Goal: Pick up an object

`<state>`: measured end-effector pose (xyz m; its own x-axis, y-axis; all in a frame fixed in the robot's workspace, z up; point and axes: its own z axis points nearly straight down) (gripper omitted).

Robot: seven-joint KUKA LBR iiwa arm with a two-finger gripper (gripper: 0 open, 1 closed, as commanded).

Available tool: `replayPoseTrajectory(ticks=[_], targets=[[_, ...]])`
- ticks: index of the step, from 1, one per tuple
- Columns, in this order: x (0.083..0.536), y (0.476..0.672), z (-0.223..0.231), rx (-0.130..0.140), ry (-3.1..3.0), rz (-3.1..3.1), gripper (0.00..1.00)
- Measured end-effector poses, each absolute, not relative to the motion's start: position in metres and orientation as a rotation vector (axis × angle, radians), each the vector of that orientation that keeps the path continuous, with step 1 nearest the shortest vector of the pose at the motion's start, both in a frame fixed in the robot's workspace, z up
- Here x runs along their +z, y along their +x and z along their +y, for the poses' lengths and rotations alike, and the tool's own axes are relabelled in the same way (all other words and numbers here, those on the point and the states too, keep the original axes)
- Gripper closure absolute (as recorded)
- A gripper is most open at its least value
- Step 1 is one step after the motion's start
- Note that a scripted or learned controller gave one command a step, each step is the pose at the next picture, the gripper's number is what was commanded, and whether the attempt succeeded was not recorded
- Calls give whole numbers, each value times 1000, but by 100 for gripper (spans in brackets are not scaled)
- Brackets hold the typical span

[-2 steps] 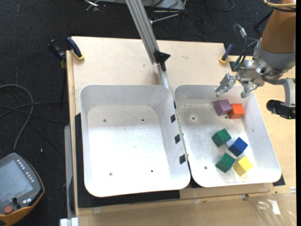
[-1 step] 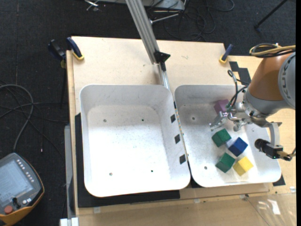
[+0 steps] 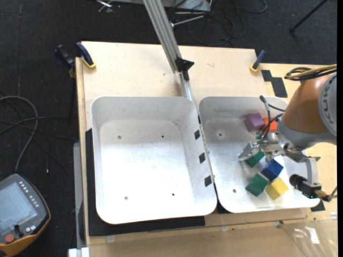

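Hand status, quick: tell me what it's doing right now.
Hand: low in the right bin among the blocks, right by a green block; whether it grips anything cannot be told.

Arm reaches leftward — pincer (image 3: 251,155) low.

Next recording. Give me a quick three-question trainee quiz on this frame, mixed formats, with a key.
1. True or false: the small yellow block lies in the left shallow white bin.
2. Which block lies farthest from the camera in the right shallow white bin? A) the purple block B) the blue block C) the green block
3. Fill in: the pincer reaches in from the view's ____.

Key: 1 false; 2 A; 3 right.
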<state>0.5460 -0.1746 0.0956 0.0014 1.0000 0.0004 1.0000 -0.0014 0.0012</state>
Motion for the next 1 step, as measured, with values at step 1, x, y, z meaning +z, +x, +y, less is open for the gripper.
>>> replayPoseTrajectory(ticks=[1], targets=[[106,548,-174,4,2219,2218,100]])
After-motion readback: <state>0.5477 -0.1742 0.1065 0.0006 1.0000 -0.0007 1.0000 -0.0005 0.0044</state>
